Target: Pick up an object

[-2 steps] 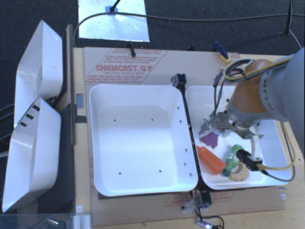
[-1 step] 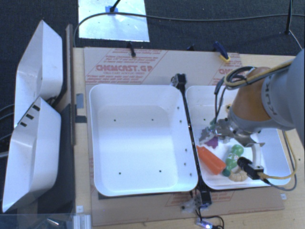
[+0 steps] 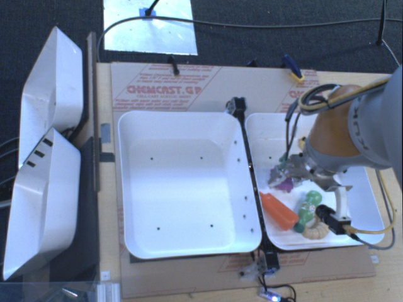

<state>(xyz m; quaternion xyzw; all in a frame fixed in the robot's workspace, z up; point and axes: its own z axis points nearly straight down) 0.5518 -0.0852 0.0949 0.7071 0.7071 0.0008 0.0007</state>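
The objects lie in the right bin (image 3: 264, 128), gathered toward its near side: an orange carrot-shaped toy (image 3: 279, 210) rests against the bin's left wall; just right of it sit a green lumpy toy (image 3: 308, 205) and, nearer still, a tan ring-shaped piece (image 3: 315, 231); a small purple item (image 3: 284, 184) lies farther back, directly under the pincer (image 3: 281, 174); the arm (image 3: 352, 131), grey with its orange band, reaches in from the right and hangs low over the middle of this bin; whether the pincer is apart or together I cannot tell, and nothing can be made out between its tips; the left bin (image 3: 182, 124) stands touching the right one on the table (image 3: 189, 83); a black cable (image 3: 189, 22) crosses the far floor.
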